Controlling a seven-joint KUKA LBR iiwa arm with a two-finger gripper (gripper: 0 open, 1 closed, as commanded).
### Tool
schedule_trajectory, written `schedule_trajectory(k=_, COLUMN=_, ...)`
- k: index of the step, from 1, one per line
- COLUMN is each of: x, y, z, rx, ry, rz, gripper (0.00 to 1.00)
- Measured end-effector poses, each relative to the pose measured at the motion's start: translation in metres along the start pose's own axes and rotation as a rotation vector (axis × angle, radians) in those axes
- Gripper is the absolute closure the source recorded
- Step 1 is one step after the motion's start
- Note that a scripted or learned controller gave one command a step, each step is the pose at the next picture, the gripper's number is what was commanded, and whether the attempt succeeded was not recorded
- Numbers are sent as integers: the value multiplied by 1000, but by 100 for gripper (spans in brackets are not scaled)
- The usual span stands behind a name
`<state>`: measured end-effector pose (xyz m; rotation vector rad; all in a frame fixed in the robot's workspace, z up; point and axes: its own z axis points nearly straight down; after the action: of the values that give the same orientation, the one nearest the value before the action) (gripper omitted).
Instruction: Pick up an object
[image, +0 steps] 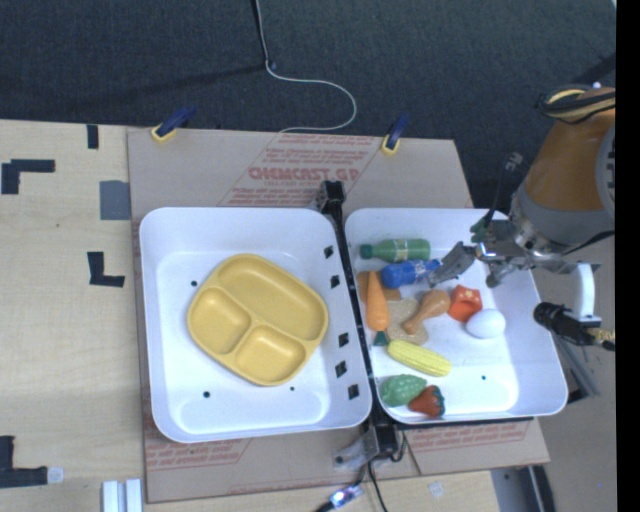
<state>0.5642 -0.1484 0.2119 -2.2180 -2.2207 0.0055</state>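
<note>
Toy food fills the right bin (520, 395): a green bottle (397, 249) near the far wall, a blue bottle (405, 272) just in front of it, an orange carrot (375, 302) along the left wall, a tan chicken drumstick (428, 309) at the middle, a red pepper (464, 302) and a white egg (486, 324) to its right, a yellow corn cob (419, 357) nearer, and a green vegetable (401, 388) touching a red strawberry (428, 402) at the near wall. The gripper (477, 259) hangs over the far part of this bin, beside the blue bottle; its fingers (455, 262) are spread wide with nothing between them. In the left bin (175, 330) lies a yellow divided plate (257, 318). Both bins rest on cardboard on the tabletop (60, 320).
</note>
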Motion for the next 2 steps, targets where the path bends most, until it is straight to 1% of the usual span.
schedule_trajectory(k=1, x=8, y=-8, z=57, rx=2, ry=1, rz=0, gripper=0)
schedule_trajectory(k=2, x=4, y=-4, z=103, rx=2, ry=1, rz=0, gripper=0)
